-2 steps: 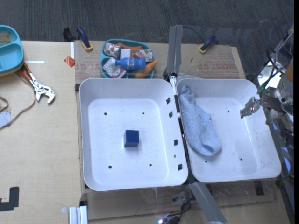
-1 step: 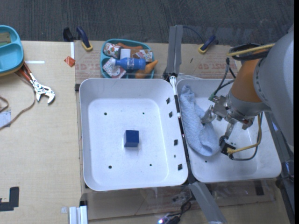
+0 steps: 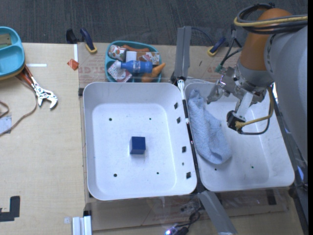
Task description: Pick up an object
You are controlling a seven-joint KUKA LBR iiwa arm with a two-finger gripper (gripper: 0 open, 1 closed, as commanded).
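Frame-right shallow white bin (image 3: 254,175) held a crumpled pale-blue cloth (image 3: 208,131); the tool (image 3: 217,93) hovered near it, open or closed unclear. Probably the approach step: next, descend onto the cloth.

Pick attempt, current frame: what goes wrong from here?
1. The gripper is near the top end of the blue cloth, which is limp and crumpled. A pinch may catch just a fold and slip.
2. The cloth lies along the left wall of the right bin, so a descent there could strike that wall.
3. The blue cube lies in the left bin. Reaching it means clearing both rims.
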